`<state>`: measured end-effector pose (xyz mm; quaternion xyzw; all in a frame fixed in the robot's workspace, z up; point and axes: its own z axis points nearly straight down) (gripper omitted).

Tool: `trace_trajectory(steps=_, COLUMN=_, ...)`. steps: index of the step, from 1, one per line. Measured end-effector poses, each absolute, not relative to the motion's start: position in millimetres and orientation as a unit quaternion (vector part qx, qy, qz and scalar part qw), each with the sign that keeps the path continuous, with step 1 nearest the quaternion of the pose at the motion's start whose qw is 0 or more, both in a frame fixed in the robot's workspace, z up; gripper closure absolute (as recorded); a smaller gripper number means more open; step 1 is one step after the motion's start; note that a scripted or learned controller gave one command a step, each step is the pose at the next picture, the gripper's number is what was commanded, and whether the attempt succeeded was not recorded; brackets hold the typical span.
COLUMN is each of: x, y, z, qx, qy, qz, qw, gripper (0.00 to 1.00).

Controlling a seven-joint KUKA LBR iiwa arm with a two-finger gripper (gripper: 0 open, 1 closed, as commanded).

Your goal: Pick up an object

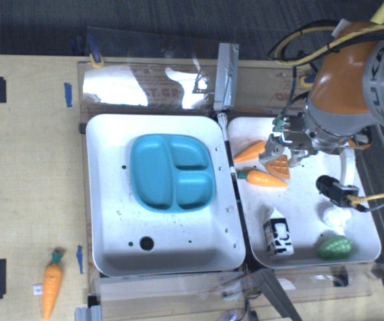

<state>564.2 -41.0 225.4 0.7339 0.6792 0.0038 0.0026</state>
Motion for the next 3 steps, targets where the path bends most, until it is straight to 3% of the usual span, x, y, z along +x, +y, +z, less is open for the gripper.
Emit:
trace_trajectory(steps=1, x=554.7, y=-27.7, z=273.1, qx=0.836, qy=0.549, qz=0.0008, qw=0.001, gripper=1.00)
trace_trajectory(steps=2, x=579.4, y=-104.8, z=241.6, qx=0.780, qy=0.625, qz=-0.0010, qw=0.001, gripper=1.00)
trace_trajectory(steps=3, x=568.7, y=-58.6, z=226.7, qx=0.755, qy=0.656, qz=-0.0011, qw=-0.002, gripper=1.00)
